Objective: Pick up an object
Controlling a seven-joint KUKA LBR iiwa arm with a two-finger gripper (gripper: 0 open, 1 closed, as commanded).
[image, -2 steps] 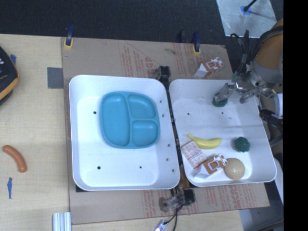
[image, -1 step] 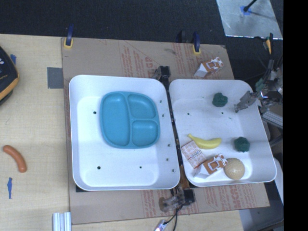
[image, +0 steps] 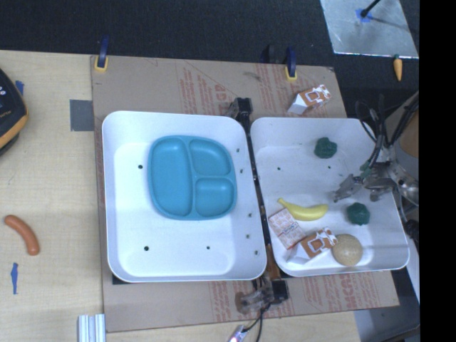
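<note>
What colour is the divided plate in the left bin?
Light blue; the divided plate shows in the camera view.

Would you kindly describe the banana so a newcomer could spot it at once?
Look at the right-hand white bin. Near its lower middle lies the banana, just above a small flat packet and an orange-and-white carton. It is the one long, curved, yellow thing there.

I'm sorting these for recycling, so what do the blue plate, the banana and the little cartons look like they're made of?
Blue plate: likely moulded plastic, matte, one even colour, with rounded dividers.
Banana: probably a plastic toy, judging by its smooth, uniform yellow with a slight sheen.
Cartons: seemingly printed cardboard, orange and white, with folded edges, though they could be plastic replicas.
</note>
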